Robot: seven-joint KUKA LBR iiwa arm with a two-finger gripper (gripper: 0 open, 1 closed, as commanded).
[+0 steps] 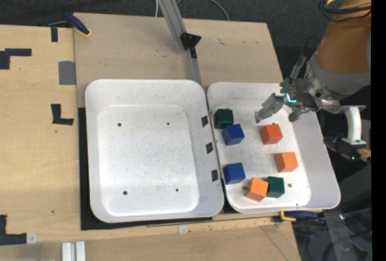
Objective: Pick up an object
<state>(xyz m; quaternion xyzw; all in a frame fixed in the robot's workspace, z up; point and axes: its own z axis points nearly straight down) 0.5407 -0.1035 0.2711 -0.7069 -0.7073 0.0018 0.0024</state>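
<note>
Tan tabletop (151,43) carries two white bins; hand (278,108) hangs right of centre, apparently open, gripping nothing; dark floor surrounds.

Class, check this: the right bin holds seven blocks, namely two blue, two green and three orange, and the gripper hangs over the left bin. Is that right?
Not quite. The block count stands, but the camera view shows the gripper over the right bin, near the top orange block, not over the left bin.
</note>
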